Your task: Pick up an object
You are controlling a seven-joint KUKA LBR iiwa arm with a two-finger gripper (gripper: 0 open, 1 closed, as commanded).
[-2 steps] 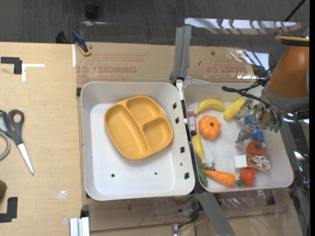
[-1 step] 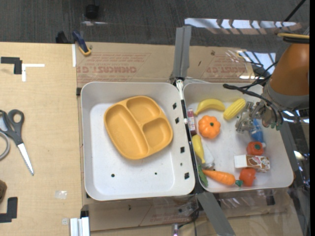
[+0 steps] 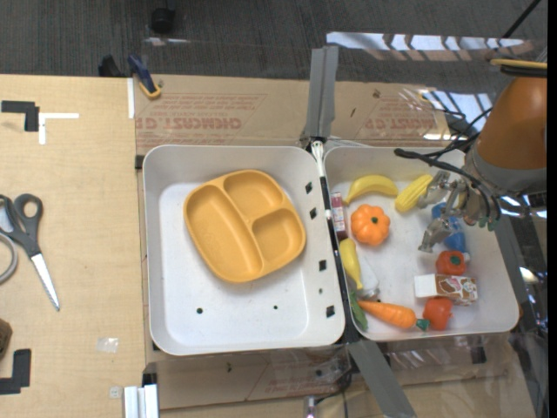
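At the three o'clock edge of your view, the arm (image 3: pixel 513 124) reaches in over the right bin (image 3: pixel 500 320), its orange band uppermost and the wrist angled down toward the bin's upper right part. The hand (image 3: pixel 439 229) hangs low there, metal parts and cables crowding it; you cannot tell how its grip stands, and nothing shows plainly between its parts. Something blue (image 3: pixel 454 233) sits just beneath it, mostly covered and hard to name.

Inside that bin, you see a banana (image 3: pixel 372 186) at eleven o'clock, a corn cob (image 3: pixel 412 192) just beside the hand, a small orange pumpkin (image 3: pixel 370 225) left of centre, a yellow piece (image 3: pixel 350 263) along the nine o'clock wall, a carrot (image 3: pixel 389 314) at seven o'clock, and a tomato (image 3: pixel 452 262) above a white carton (image 3: pixel 444 286) and a red item (image 3: pixel 438 312) at five o'clock.

The left bin (image 3: pixel 165 320) holds a yellow divided plate (image 3: pixel 244 225), tilted off square. Scissors (image 3: pixel 30 242) lie on the counter (image 3: pixel 70 320) at nine o'clock, cut off by the frame.
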